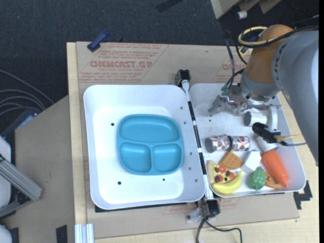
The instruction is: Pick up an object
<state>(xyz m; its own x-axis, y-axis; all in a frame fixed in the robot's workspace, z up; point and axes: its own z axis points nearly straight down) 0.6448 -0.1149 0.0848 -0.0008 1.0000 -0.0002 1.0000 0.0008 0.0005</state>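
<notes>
My gripper hangs over the far part of the right bin, above bare white floor. Its fingers are spread open with nothing between them. Nearer the camera in that bin lie a red and white can on its side, a tan cracker, a pizza slice, a yellow banana, a green broccoli piece and an orange carrot. The can is the closest of these to the gripper, a short way in front of it.
The left bin holds a blue divided plate in its middle. A raised rim separates the two bins. The grey arm with its orange band comes in from the upper right. A blue clip lies on the cardboard beyond the bins.
</notes>
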